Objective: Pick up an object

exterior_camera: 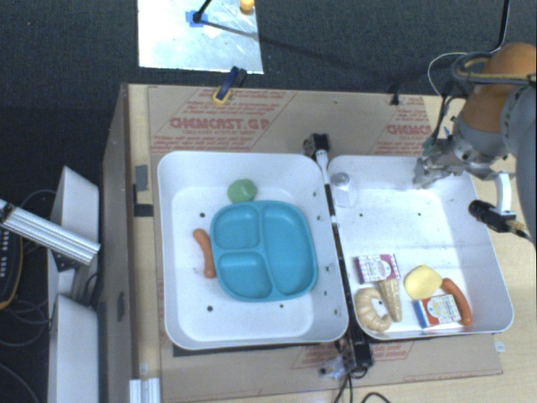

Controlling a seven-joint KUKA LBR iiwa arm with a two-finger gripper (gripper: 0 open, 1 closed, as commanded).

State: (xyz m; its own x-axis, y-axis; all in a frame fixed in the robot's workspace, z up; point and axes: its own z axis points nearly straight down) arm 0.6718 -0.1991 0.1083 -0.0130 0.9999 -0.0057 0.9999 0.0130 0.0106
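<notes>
Dark carpet surrounds the bench, and a silvery sheet (200,22) lies at the top left. The left bin (180,225) holds a hot dog (204,253), a blue divided tray (263,250) and a green round item (242,191). The right bin (419,217) keeps a croissant (372,307), a yellow piece (422,282) and small packets near its front edge. The gripper (430,170) hangs over the far right of this bin; its opening cannot be told.

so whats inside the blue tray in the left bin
The blue tray shows three bare compartments. A green round piece sits by its back rim and a sausage lies to its left, both outside it. What lies under the tray is covered.
</notes>
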